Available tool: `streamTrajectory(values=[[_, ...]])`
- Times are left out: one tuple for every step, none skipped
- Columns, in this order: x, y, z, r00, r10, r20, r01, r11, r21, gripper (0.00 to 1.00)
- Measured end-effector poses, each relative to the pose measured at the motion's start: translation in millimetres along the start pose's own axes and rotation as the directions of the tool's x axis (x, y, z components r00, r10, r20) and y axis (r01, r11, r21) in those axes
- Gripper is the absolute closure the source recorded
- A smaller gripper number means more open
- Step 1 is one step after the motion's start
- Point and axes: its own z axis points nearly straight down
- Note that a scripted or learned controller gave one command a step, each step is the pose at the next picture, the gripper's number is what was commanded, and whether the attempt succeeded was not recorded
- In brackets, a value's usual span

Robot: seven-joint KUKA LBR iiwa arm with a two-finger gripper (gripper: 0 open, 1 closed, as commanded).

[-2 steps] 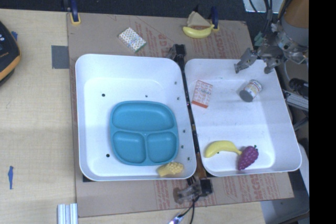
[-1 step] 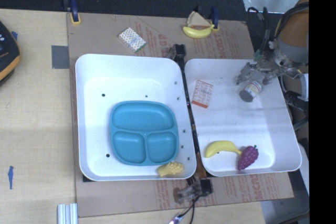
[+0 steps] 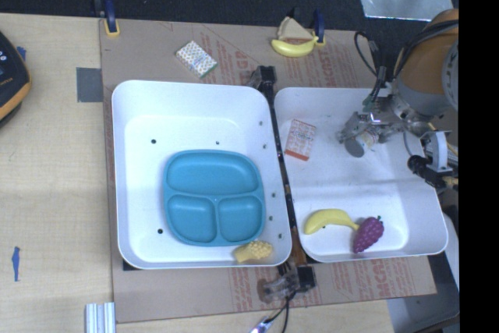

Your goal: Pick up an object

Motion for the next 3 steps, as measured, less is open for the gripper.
streamTrajectory(values=[[-1.3, 0.2, -11.0, 1.000, -0.002, 0.001, 0.002, 1.000, 0.000, 1.00], [90.5, 17.4, -63.6, 1.000, -0.003, -0.001, 0.003, 1.000, -0.002, 1.00], [139.0, -18.5, -100.4, 1.000, -0.002, 0.000, 0.002, 1.000, 0.001, 1.00]])
